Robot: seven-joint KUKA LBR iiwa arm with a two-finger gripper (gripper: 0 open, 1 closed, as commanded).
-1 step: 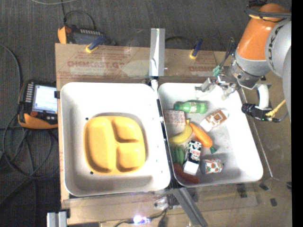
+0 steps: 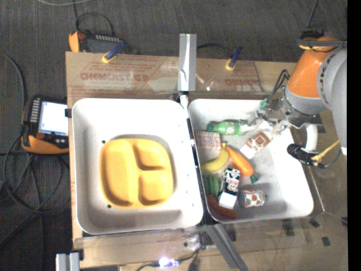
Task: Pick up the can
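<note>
The gripper (image 2: 269, 116) hung over the upper right part of the right bin (image 2: 293, 176), at the right of the frame, its dark metal parts bunched together so that the view did not settle whether it was open or closed; nothing could be seen held in it. Above it rose the arm's orange band (image 2: 304, 75) and grey body, reaching in from the frame's right edge.

Just below the gripper lay a small white and brown carton (image 2: 255, 144), tilted. To its left a green bottle (image 2: 227, 129) lay on its side near the bin's upper wall, with a pinkish packet (image 2: 207, 140) beside it. Lower, toward the bin's middle, a banana (image 2: 216, 162) and an orange carrot (image 2: 241, 161) lay close together, and beneath them a black-and-white milk carton (image 2: 229, 183) rested next to a dark green item (image 2: 212, 184).

The can (image 2: 251, 198), with a red and white label, lay on its side near the bottom of the right bin, just right of the milk carton and well apart from the gripper. A red object (image 2: 220, 208) sat at the bin's lower left corner.

In the left bin (image 2: 84, 151), at the centre left of the frame, a yellow compartment tray (image 2: 137, 171) lay flat. A handheld orange-edged pendant (image 2: 46, 126) lay on the floor at the far left.
</note>
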